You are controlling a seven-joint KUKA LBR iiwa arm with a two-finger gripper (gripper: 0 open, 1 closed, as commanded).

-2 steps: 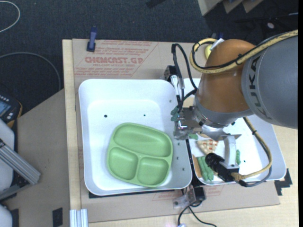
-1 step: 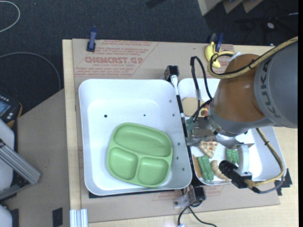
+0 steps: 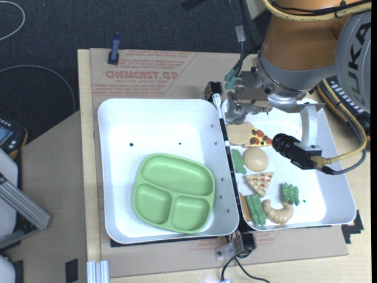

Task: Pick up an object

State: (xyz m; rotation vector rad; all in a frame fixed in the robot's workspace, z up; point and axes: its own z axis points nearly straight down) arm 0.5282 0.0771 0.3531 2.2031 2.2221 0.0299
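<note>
The grey arm with the orange band reaches in from three o'clock; its jaws (image 3: pixel 240 112) hang over the twelve o'clock end of the right shallow white bin (image 3: pixel 336 199); whether they are parted or closed I cannot tell, and nothing shows between them. Just below them, toward six o'clock, lies a flat tan toy slice with red spots (image 3: pixel 247 134); it is the nearest candidate, its long axis running roughly nine to three o'clock. Further toward six o'clock sit a round beige bun (image 3: pixel 255 158), a pizza wedge (image 3: pixel 260 183), green bean pods (image 3: pixel 255 208) and a curled tan croissant (image 3: pixel 278 212). A pale green divided plastic plate (image 3: pixel 174 191) rests in the left white bin (image 3: pixel 118 122), well apart; a short drop looks enough.
</note>
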